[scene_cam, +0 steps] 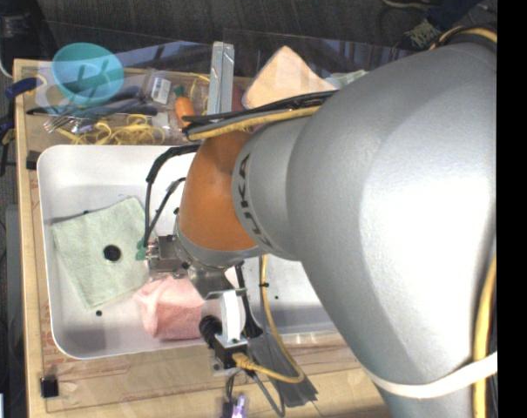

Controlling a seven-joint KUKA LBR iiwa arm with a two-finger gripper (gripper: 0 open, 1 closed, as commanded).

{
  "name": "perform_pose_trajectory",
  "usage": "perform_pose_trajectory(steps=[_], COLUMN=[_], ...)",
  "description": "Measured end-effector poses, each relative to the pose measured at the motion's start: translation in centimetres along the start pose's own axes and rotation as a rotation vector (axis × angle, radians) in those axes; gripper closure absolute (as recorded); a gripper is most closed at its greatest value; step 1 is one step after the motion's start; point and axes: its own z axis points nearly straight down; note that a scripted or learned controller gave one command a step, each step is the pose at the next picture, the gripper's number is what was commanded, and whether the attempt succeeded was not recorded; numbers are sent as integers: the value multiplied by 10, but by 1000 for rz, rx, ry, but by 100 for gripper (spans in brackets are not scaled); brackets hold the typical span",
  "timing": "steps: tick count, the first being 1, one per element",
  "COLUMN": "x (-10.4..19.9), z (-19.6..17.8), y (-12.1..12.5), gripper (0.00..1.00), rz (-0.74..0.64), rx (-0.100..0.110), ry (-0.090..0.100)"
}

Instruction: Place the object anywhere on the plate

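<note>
A soft pink object (169,310) lies at the front of the left white bin (63,168). My gripper (171,275) hangs from the orange wrist band right above the pink object's top edge, and the wrist hides where they meet. A pale green square cloth (97,249) lies flat in the left half of the same bin, with a small black round thing (111,252) on it. The grey arm covers the whole right bin.
Behind the bins sits a clutter of small items: a turquoise bowl (87,70), yellow strands (124,131), an orange piece (185,107) and a tan wedge (285,75). Cables (263,368) dangle from the wrist over the bench's front edge.
</note>
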Motion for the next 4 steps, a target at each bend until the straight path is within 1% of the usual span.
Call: perform_pose_trajectory(steps=[1,2,3,4], x=[118,119,79,1], z=[-6,-26,49,52], y=[0,44,42,5], gripper=[100,100,100,100], rz=[29,-75,-63,-246], rx=[-2,-2,-4,-18], ry=[0,-1,1,3])
